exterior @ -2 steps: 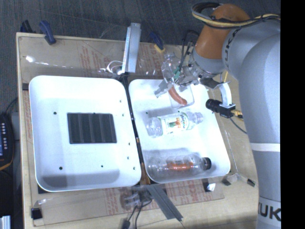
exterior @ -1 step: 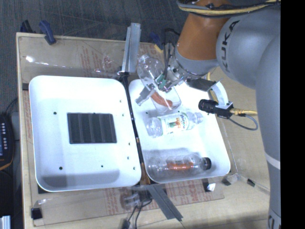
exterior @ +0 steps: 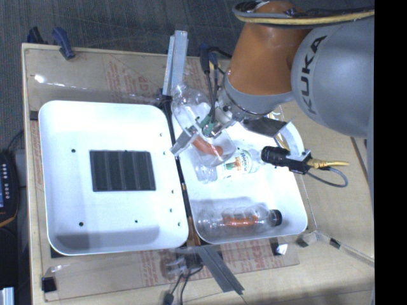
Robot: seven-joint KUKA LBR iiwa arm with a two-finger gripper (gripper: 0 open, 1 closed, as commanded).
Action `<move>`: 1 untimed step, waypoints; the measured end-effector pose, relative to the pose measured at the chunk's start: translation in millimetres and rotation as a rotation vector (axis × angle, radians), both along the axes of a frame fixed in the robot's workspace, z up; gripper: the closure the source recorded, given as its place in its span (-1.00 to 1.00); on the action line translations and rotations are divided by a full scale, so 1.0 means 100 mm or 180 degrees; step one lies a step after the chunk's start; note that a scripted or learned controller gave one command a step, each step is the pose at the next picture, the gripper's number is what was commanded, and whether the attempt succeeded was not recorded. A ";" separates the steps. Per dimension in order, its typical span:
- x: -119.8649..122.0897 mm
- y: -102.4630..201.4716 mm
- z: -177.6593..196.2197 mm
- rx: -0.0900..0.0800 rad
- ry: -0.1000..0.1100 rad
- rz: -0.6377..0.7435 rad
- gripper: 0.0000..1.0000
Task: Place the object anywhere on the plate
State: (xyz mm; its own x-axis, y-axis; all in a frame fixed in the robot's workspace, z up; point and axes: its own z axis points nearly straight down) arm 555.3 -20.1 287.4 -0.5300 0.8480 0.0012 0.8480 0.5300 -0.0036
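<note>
progress: early | gripper (exterior: 205, 131) low in right bin (exterior: 294, 203), finger state unclear | dark plate (exterior: 123, 170) bare in left bin (exterior: 57, 132) | bottle (exterior: 236, 218) unmoved

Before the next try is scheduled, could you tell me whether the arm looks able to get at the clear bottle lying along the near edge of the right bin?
Probably yes. The clear bottle lies on its side with nothing above it, and the hand hovers in the same right bin.

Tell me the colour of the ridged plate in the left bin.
Dark grey, nearly black, with lengthwise ridges. The ridged plate shows plainly in the camera view against the white left bin.
</note>
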 end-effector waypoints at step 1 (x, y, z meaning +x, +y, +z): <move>0.02 0.37 -0.82 0.0000 0.0008 0.0281 1.00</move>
State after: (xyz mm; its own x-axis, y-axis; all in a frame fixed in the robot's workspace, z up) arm 557.4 16.7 205.8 -0.6027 0.7980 0.0027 0.7980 0.6027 -0.0057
